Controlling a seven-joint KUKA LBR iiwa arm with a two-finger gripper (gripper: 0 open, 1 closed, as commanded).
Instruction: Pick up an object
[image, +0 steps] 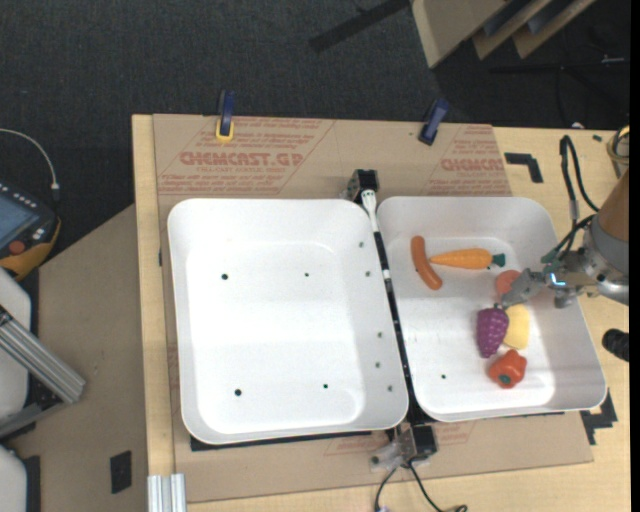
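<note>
Nearby, pincer (522, 287) over knobbly purple grapes (490, 331) (glossy); tapered carrot (461, 259)

Grey arm reaching in from the right, gripper low at the right-hand side

The grey KUKA arm (612, 238) enters at the right edge of the camera view, its rounded grey wrist housing sitting just behind and above the jaws. From that housing the dark metal two-finger gripper (522, 287) stretches leftward and slightly downward, held low. The finger parts taper to a narrow tip at the left end; at this size the view does not settle how the tip is set.
</note>
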